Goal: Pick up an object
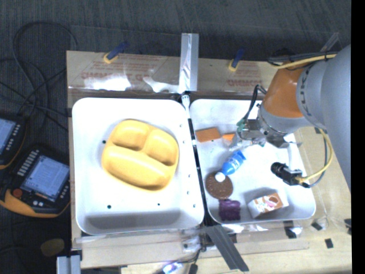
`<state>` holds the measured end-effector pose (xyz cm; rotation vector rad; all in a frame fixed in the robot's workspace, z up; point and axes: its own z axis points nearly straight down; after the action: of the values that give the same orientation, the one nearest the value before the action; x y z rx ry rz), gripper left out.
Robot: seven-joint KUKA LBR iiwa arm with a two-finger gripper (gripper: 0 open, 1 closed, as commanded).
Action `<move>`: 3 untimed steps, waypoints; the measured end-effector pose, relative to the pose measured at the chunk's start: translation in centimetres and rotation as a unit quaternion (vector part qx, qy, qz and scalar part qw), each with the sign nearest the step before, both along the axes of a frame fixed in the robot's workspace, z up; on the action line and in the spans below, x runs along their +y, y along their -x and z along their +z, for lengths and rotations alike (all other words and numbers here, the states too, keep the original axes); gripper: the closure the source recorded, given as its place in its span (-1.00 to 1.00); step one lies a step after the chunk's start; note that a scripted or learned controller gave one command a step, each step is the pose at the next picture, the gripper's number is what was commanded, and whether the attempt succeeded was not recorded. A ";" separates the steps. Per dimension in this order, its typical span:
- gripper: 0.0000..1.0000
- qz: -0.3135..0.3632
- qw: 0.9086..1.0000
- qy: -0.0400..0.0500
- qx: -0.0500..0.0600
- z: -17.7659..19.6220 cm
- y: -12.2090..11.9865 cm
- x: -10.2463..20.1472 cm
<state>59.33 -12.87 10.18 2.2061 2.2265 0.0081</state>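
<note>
Two white bins sit side by side on the bench. My gripper hangs over the right bin, just above a blue bottle; its grip state I cannot tell. Left bin holds a yellow cushion

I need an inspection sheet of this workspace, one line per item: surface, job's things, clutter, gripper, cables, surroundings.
Surface: two white bins, left bin and right bin, on a bench.
Job's things: right bin holds a blue bottle, orange block, brown round disc, purple object and small carton; left bin holds a large yellow object.
Clutter: clear plastic sheet behind the bins.
Gripper: gripper low over the right bin, above the bottle; grasp not visible.
Cables: yellow cable along the arm; black cables on the floor.
Surroundings: two handheld pendants at left on dark carpet.
</note>
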 end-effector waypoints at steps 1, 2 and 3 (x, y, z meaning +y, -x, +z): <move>1.00 -0.010 1.000 -0.001 -0.002 -1.0 0.9 -1.3; -1.00 -0.011 1.000 -0.001 -0.002 -1.2 1.0 -1.4; -1.00 -0.043 0.999 0.001 -0.002 -1.2 5.5 1.9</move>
<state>53.79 -11.01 9.02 2.2965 2.1267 0.0100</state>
